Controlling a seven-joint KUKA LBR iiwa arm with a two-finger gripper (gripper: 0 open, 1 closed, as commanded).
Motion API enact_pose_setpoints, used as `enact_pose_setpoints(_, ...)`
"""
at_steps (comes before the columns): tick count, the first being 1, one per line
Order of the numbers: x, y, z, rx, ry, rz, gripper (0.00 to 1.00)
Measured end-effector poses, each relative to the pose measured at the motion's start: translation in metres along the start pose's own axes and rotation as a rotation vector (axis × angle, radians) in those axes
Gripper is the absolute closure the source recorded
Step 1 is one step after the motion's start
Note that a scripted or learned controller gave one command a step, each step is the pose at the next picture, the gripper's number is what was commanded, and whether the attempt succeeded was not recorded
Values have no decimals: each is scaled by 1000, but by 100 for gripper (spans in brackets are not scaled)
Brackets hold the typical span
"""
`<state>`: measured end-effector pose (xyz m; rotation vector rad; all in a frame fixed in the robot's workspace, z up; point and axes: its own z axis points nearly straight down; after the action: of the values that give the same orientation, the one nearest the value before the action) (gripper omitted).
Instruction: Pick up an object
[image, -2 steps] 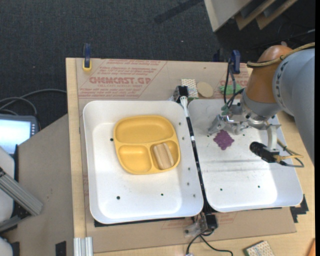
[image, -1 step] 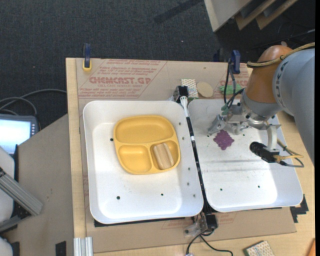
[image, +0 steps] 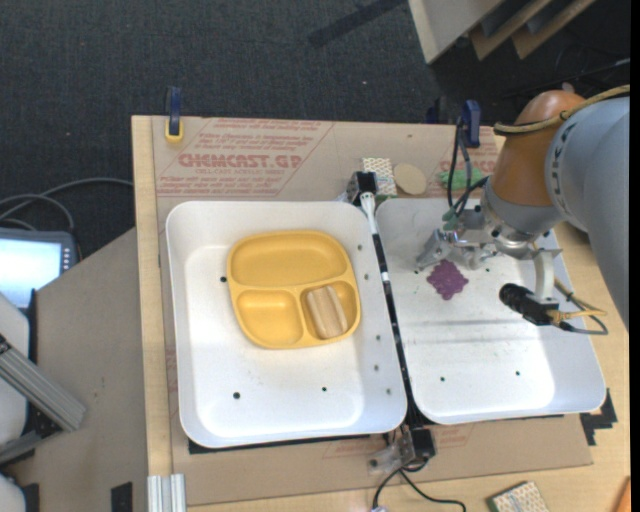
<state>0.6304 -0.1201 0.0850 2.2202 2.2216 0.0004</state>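
**Colleague:** What's on your feed, starting at the left?

**Operator:** I see the counter (image: 250, 160), a brown board with red lettering along its far side, carrying two white bins that touch along their inner edges. In the left bin (image: 200, 380) sits a yellow divided plate (image: 290, 260) with three compartments: one large one at the far side and two smaller ones nearer me. A tan block (image: 325, 310) lies in the near right compartment. I see nothing in the other two.

**Colleague:** And to the right of that?

**Operator:** The right bin (image: 480, 370) has one loose item that I can make out, a small purple object (image: 447, 280), lumpy in shape. I can't name it more closely than that. It rests on the bin floor in the far left part, near the wall shared with the left bin.

**Colleague:** Where's the arm?

**Operator:** The grey arm (image: 590, 170) reaches in from the right, with its orange band above the wrist. The gripper (image: 455, 250) is low over the far part of the right bin, just beyond the purple object.

**Colleague:** Does it have hold of it?

**Operator:** I don't see the object between its tips, since it lies on the near side of them. Whether the gripper is wide or narrow I can't tell from this angle, nor whether it touches the object.
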Motion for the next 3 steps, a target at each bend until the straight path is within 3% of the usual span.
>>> enact_pose_setpoints(3, 0, 0, 0, 0, 0, 0, 0)
